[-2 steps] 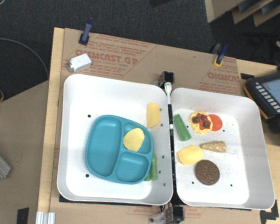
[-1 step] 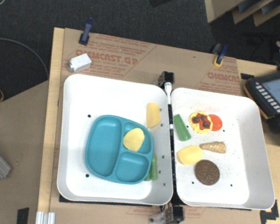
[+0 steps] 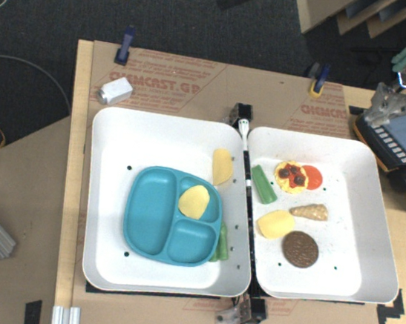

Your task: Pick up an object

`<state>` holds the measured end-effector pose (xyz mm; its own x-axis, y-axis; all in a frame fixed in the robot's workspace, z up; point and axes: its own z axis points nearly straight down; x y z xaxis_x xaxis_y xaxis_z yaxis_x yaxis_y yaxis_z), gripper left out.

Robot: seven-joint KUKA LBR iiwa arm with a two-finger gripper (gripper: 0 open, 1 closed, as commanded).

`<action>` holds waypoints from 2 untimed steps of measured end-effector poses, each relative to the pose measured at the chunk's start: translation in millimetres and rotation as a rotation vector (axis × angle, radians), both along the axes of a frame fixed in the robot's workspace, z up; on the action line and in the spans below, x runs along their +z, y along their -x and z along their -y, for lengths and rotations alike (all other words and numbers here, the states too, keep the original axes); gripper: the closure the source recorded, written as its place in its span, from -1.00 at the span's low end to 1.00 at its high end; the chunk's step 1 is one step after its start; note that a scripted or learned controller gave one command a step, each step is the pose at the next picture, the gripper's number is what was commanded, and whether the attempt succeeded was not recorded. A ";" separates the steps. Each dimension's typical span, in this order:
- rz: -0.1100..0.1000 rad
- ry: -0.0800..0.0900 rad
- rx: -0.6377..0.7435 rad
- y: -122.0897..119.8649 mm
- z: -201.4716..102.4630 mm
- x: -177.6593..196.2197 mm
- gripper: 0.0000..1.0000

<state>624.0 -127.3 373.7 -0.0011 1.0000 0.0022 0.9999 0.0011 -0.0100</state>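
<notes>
White bins hold our stock: right bin (image 3: 376, 212) carries a brown disc (image 3: 301, 249) touching a yellow piece (image 3: 275, 224), and a green stick (image 3: 264, 183). We judge crowding risks a double grab. Fingers: we cannot tell.

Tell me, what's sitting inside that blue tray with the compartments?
One yellow piece lies in the upper right compartment of the blue tray, which sits in the left bin. A green item hugs the tray's right edge outside; whatever is under the tray is hidden.
</notes>
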 end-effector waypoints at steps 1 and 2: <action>0.033 0.008 0.001 4.6 0.4 173.6 1.00; -0.007 -0.001 -0.005 62.8 13.6 23.4 1.00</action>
<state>561.2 -140.9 397.1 0.0041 1.0000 0.0034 0.9998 -0.0041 -0.0170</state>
